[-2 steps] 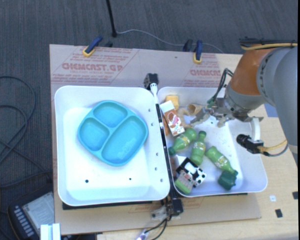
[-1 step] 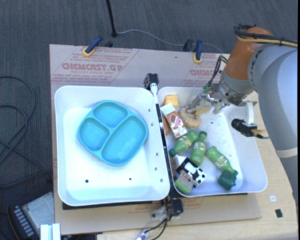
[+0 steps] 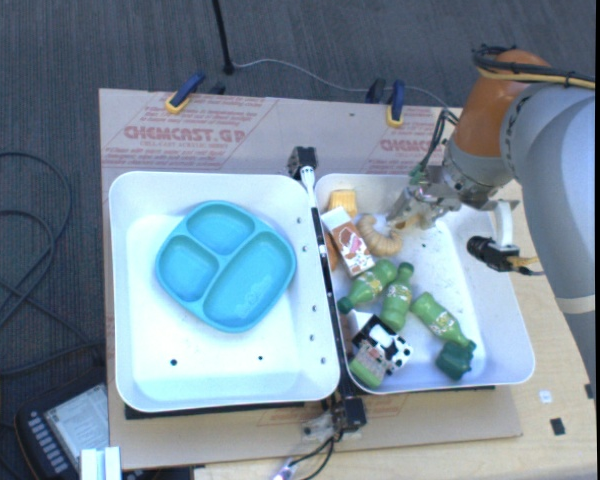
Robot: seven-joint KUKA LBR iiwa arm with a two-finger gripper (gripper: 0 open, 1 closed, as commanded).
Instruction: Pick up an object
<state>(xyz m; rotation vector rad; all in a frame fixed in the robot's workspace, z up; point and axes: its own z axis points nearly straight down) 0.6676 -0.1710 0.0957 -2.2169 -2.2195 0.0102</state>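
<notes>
A tan croissant-like piece was seen near the far edge of the right bin, just beside the gripper, which hung at that bin's far right corner. Whether the claw was wide or narrow could not be told. Green bottles lay toward the near edge. A blue divided plate was set mid-left bin.

The arm reaches in, hand lowered.
</notes>
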